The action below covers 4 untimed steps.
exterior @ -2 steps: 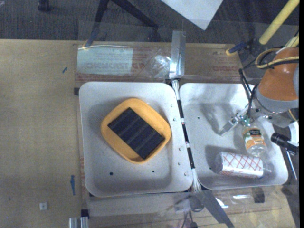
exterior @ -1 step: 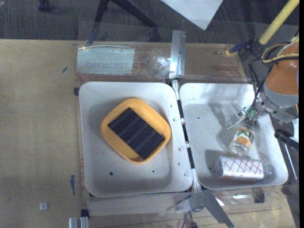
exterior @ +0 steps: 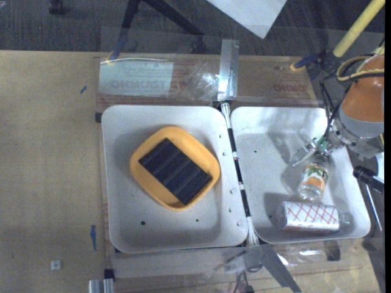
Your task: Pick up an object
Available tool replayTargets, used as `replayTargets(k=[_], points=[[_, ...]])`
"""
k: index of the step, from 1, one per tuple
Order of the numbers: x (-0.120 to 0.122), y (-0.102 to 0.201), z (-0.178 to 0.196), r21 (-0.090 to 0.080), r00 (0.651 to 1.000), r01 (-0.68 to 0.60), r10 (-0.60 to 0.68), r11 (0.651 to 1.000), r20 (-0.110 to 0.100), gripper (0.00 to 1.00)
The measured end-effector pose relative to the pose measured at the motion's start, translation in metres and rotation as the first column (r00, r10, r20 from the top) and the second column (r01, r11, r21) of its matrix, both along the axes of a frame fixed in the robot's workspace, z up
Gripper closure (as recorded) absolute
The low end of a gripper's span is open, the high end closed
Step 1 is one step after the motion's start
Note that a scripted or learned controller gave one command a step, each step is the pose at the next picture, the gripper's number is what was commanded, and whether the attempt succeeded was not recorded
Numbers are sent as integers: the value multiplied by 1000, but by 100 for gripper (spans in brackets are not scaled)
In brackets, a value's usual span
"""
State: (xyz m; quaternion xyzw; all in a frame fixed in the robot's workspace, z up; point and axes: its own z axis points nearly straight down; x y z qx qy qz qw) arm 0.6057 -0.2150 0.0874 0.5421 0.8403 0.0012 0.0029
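In the right bin (exterior: pixel 269 182), a small clear bottle (exterior: pixel 313 182) with an orange label lies near the middle right. A white roll with a red criss-cross pattern (exterior: pixel 310 216) lies at that bin's front edge. My gripper (exterior: pixel 314 149) hangs low over the right bin, right at the bottle's far end, at the tip of the grey arm with its orange band (exterior: pixel 365 99). Whether it touches the bottle is unclear. In the left bin (exterior: pixel 122 224), a yellow-orange rounded block with a dark ribbed top (exterior: pixel 174 167) sits in the middle.
A ridge (exterior: pixel 238 176) divides the two bins. A metal bracket (exterior: pixel 228 72) and a clear plastic sheet (exterior: pixel 159 78) lie behind the bins. Cables (exterior: pixel 330 112) run by the arm at the right bin's far corner. A yellow rod (exterior: pixel 366 14) slants at the top right.
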Motion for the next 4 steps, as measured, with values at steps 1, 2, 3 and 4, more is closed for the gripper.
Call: replayTargets(k=[1, 2, 3, 4], points=[[-38, 0, 7, -4, 982, -189, 189, 982, 9, 0], [-36, 9, 17, 16, 981, -192, 192, 981, 6, 100], [-36, 8, 17, 16, 981, -192, 191, 981, 7, 0], [-59, 23, 8, -17, 953, -300, 300, 954, 29, 0]])
